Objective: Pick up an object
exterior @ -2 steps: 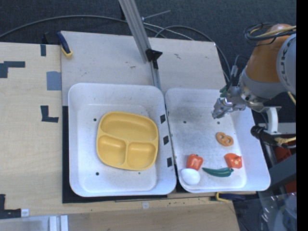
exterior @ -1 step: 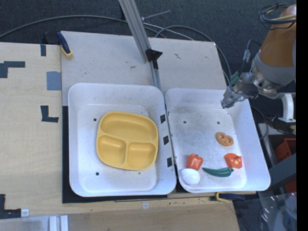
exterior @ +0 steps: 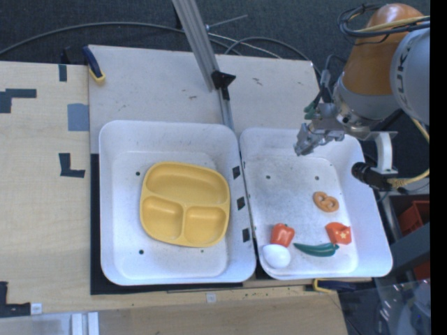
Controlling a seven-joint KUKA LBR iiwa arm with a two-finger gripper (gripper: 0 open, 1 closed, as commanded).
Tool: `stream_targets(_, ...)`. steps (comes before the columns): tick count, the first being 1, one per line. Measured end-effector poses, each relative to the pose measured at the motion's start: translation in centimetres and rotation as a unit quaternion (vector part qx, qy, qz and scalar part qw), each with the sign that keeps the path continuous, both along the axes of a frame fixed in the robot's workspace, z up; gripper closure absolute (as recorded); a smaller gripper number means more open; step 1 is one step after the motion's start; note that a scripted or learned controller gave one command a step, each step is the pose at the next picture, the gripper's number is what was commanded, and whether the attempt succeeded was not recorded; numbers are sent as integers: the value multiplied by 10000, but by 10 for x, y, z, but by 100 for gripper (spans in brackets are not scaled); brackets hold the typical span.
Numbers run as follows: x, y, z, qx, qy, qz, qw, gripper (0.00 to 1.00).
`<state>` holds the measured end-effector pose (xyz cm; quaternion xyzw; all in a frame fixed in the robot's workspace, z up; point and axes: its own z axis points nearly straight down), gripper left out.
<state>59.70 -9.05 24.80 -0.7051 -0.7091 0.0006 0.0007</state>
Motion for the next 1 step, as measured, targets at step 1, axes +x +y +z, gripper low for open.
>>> stream_targets(1,7,55,6,7,-4,9,10000,100)
